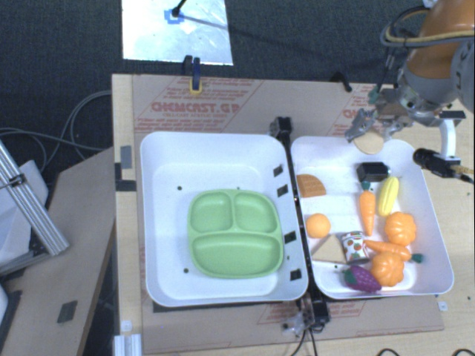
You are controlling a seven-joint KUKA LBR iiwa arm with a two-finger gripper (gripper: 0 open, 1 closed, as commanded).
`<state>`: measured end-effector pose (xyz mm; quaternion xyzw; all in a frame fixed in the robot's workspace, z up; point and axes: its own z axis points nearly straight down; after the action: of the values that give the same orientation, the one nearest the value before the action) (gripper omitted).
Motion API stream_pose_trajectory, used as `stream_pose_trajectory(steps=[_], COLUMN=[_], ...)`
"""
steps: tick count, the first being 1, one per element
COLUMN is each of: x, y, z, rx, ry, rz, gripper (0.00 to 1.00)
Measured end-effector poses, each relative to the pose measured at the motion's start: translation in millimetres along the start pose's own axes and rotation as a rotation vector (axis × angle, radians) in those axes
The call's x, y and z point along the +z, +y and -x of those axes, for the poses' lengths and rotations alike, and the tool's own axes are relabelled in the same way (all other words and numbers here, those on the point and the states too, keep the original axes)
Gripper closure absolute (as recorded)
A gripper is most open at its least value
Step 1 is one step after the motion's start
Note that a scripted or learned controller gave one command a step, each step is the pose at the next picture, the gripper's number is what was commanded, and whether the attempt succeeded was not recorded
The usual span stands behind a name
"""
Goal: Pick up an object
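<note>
My gripper (375, 128) hangs over the far edge of the right bin (438, 221), and its two fingers look spread open. A pale beige round piece (369, 144) lies just under them at the bin's rim; I cannot see it clamped. The right bin holds a black block (372, 171), a corn cob (387, 196), a carrot (367, 211), an orange pumpkin (401, 228), an orange ball (318, 225), a brown bread wedge (311, 186), a small printed can (355, 246), purple grapes (361, 278) and a second orange fruit (388, 270).
The left bin (163, 176) carries a green divided plate (236, 233). A black divider with clips (288, 191) runs between the bins. The arm's grey body and orange band (445, 28) rise at the upper right. A shiny sheet (177, 21) lies behind the bench.
</note>
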<state>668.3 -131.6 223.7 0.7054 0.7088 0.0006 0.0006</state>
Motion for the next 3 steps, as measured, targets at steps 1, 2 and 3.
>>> stream_pose_trajectory(steps=[1,2,3], x=[-7,0,-9], y=[-21,-53,-82], z=[-49,-103,-145], rx=[-0.004,-0.004,-0.004], ry=[0.002,0.003,0.002], rz=[-0.002,-0.005,-0.004], gripper=[1.0,1.0,1.0])
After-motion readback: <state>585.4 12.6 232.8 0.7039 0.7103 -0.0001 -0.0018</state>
